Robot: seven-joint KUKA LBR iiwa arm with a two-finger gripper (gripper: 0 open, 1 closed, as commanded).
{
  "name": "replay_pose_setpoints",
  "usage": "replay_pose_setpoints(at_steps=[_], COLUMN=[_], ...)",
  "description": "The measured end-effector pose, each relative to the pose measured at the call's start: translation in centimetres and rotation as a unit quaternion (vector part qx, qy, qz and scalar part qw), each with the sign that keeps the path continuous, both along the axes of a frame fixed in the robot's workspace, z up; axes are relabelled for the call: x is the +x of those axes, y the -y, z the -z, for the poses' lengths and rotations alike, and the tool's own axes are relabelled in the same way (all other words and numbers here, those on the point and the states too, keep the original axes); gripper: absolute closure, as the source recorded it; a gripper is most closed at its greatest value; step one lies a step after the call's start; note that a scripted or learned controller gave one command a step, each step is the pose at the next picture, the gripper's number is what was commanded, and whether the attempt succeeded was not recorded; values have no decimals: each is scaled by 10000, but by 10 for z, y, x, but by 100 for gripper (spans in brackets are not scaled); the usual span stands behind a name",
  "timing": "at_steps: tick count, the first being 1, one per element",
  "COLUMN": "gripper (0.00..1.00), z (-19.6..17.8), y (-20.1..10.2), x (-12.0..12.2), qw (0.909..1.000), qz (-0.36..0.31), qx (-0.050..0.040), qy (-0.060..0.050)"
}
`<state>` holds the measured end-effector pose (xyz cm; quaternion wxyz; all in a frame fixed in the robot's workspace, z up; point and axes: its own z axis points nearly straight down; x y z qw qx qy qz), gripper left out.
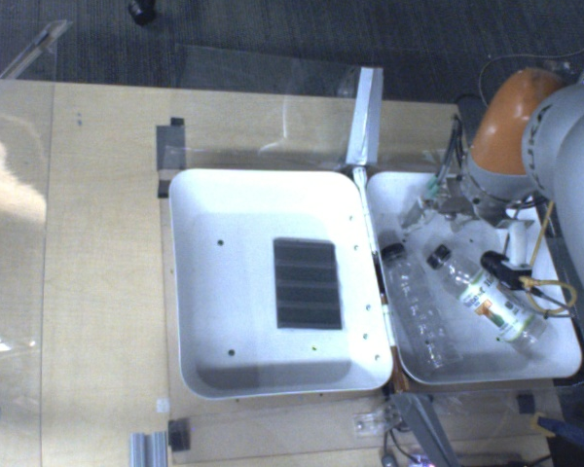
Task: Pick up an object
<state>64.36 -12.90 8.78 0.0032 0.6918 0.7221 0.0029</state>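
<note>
Seemingly, from the camera view, the best candidate is the labelled bottle (492, 307). It lies on its side in the right bin (565, 358), well to the right of the black ribbed mat (307, 282) and across the rim the bins share, its dark cap pointing up-left and back towards the mat.

The gripper (446, 200) hangs below the arm (511, 129) over the far corner of that bin, further from the mat's near edge than the bottle and up-left of the bottle's cap. It is apart from everything in the bin. Whether it is wide or narrow I cannot tell.

I judge the bottle to be light, clear thin plastic that is smooth, apt to roll and likely to dent under a hard squeeze. The sound hold would be across the body at the label, square to its length, not on the cap.

By count there are two bins and one mat, which lies flat in the middle of the left bin (190, 261). There look to be two bottles: the labelled one and a plain bottle (417, 309) lying between it and the mat.
</note>
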Motion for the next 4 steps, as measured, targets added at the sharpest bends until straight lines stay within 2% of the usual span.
replay_pose_setpoints(at_steps=[1, 2, 3, 4], gripper=[0, 0, 0, 0], z=[0, -2, -7, -2], y=[30, 16, 1, 8], x=[-27, -66, -78, -68], qw=[9997, 9967, 9911, 9988], qz=[-257, -814, -1320, -494], qx=[-7, -9, -130, -12], qy=[3, 21, 127, 18])
